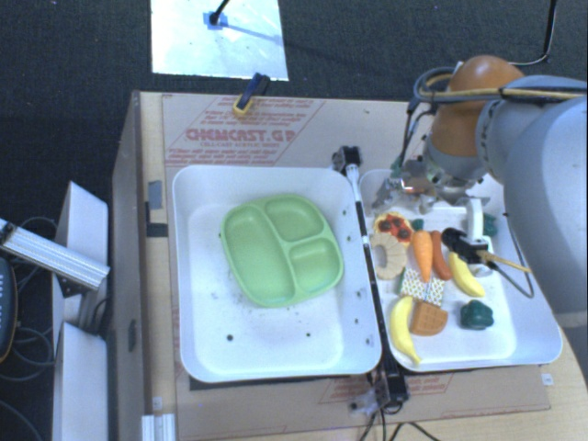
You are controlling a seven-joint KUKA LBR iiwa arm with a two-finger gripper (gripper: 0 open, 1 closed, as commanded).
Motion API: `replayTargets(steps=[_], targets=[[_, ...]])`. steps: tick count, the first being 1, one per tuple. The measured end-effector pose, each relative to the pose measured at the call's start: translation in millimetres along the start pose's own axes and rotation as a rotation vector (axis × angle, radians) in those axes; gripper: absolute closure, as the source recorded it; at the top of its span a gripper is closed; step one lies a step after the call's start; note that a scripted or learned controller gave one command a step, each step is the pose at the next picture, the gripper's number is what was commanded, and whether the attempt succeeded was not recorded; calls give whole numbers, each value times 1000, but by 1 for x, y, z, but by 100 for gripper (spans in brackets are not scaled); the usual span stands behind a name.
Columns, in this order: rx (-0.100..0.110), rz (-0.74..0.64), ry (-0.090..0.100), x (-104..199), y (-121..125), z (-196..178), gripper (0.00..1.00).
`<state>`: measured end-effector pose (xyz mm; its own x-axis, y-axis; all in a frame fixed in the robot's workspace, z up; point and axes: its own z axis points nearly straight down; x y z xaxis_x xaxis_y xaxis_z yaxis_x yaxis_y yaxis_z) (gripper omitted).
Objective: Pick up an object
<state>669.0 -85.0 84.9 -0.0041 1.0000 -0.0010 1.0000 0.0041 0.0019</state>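
A toy banana (pixel 402 329) lies closest to the viewer, at the six o'clock edge of the right bin (pixel 537 343), touching a small brown waffle piece (pixel 428 318). Above them, toward the bin's centre, sit a checkered square (pixel 422 288), an orange carrot (pixel 423 254), a second banana (pixel 465 275) and, at ten o'clock, a pizza slice (pixel 394 228). A dark green pepper-like toy (pixel 476 314) rests at four o'clock. The left bin (pixel 207 338) holds a pale green divided plate (pixel 281 249). The grey arm (pixel 533 154) reaches in from three o'clock, and its gripper (pixel 411 189) hovers over the right bin's twelve o'clock end; whether it is open or closed cannot be made out, and nothing visible is in it. The carrot looks the best target: probably light, stiff plastic, possibly slick, so grasp across its thick middle.
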Motion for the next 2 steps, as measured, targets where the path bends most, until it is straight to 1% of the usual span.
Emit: replayTargets(steps=[1,2], targets=[[0,0,0,1,0,0,0],[-1,3,-1,-9,0,0,0]])
